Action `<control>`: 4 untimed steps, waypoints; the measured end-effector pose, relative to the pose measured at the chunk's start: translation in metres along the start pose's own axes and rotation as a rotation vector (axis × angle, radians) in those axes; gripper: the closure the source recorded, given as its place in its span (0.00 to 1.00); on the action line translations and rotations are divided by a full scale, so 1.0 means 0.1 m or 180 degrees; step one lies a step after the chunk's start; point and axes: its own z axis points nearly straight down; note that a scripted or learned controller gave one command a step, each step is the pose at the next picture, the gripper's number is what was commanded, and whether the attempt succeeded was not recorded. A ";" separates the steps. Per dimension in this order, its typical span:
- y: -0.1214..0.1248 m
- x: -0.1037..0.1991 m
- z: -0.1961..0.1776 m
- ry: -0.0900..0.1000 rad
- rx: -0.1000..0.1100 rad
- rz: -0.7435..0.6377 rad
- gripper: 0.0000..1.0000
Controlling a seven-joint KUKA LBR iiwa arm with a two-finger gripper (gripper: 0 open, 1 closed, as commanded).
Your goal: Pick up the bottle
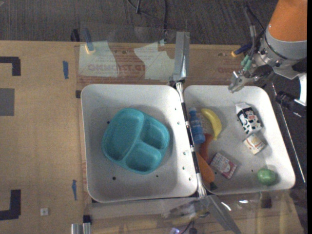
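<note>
A blue bottle (pixel 197 126) lies along the left wall of the right bin (pixel 280 130), beside a yellow banana (pixel 212 122). My gripper (pixel 236 85) hangs over the bin's far edge, up and to the right of the bottle and well apart from it. Its fingertips sit close together with nothing between them.
The right bin also holds a black-and-white milk carton (pixel 248 118), a small white box (pixel 254 144), a red packet (pixel 223 165), an orange carrot-like piece (pixel 205 165) and a green ball (pixel 266 176). A teal divided plate (pixel 135 140) lies in the left bin (pixel 97 106).
</note>
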 end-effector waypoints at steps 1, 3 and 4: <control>0.39 0.41 -0.43 0.0004 0.0023 0.1367 1.00; 0.98 1.00 -0.29 0.0003 0.0027 0.2052 0.00; 0.38 0.91 0.68 0.0008 0.0043 0.1681 0.00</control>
